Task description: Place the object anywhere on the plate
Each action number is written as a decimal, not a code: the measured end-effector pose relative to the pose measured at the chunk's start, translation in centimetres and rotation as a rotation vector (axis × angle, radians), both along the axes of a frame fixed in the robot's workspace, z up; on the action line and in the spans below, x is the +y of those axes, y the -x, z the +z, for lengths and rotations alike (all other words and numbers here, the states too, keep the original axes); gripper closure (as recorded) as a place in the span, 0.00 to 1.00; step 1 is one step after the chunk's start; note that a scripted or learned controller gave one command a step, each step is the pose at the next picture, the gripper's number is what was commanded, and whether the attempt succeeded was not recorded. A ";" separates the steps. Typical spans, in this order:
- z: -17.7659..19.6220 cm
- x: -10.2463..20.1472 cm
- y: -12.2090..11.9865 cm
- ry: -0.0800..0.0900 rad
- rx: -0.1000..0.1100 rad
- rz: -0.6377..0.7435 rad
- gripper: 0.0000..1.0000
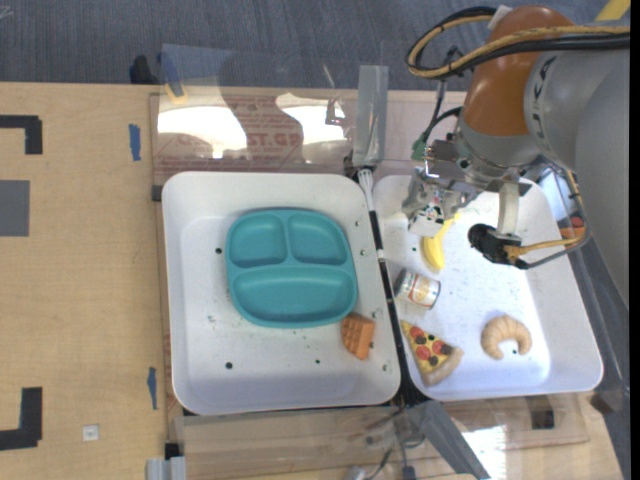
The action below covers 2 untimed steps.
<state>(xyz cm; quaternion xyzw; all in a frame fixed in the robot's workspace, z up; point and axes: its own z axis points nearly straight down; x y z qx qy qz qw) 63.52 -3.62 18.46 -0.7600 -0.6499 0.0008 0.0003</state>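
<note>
A teal divided plate (290, 268) lies in the left bin (190, 298). My gripper (428, 208) hangs over the upper left part of the right bin (560, 328). Directly below it is a small yellow banana (434, 251), whose upper end reaches up to the gripper. I cannot tell whether the gripper touches the banana. The gripper is to the right of the plate, across the wall between the bins.
An orange-brown food piece (358, 335) sits in the left bin by the plate's lower right corner. In the right bin are a small can (420, 289) on its side, a pizza slice (432, 352) and a croissant (507, 335).
</note>
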 end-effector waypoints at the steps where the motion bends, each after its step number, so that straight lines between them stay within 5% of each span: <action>1: 0.0 1.2 1.0 -0.002 0.002 -0.053 1.00; 2: -0.1 3.9 4.4 -0.002 0.003 -0.205 1.00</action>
